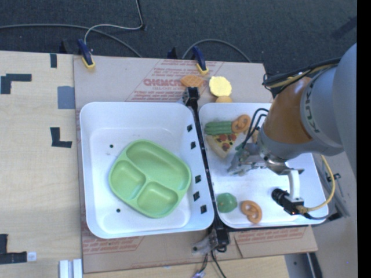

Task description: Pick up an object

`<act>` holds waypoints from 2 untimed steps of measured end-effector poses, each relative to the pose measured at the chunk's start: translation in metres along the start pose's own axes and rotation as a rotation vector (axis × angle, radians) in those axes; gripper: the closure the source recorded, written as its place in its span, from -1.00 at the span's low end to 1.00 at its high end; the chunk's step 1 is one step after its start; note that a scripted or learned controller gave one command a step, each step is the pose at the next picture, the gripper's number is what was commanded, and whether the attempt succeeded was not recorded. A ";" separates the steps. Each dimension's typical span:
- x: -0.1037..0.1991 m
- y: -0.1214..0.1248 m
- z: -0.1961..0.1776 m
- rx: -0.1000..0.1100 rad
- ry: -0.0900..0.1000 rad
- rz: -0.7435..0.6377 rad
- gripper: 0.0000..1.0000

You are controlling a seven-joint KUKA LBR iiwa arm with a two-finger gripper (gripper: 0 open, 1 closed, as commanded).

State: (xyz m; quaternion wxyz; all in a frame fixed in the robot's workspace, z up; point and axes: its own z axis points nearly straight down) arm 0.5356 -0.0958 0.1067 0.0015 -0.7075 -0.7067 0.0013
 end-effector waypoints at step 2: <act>-0.002 0.038 0.021 -0.004 0.000 -0.002 -1.00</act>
